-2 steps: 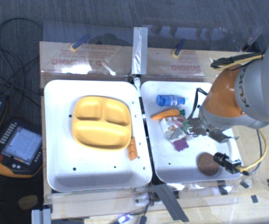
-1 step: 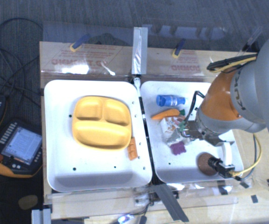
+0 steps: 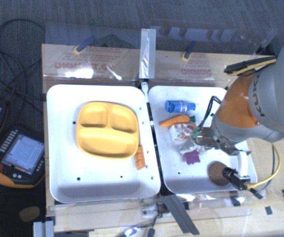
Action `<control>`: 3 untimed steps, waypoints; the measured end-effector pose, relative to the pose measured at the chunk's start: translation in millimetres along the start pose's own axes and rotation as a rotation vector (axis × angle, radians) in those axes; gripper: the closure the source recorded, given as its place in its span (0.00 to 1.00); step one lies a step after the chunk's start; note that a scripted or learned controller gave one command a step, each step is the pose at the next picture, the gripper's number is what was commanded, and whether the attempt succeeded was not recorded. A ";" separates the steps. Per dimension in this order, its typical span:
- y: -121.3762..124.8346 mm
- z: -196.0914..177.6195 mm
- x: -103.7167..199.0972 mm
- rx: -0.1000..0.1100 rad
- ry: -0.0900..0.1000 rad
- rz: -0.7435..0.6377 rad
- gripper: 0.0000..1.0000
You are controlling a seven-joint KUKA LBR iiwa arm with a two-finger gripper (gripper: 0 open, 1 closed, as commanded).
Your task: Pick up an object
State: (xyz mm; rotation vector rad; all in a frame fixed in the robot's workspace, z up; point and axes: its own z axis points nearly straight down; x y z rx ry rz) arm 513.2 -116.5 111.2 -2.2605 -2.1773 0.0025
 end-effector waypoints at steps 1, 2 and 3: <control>-31.1 -91.5 20.1 0.001 -0.003 0.034 1.00; -29.0 -99.4 -30.8 -0.001 -0.002 -0.314 1.00; -18.9 -109.7 45.3 0.000 -0.001 -0.037 1.00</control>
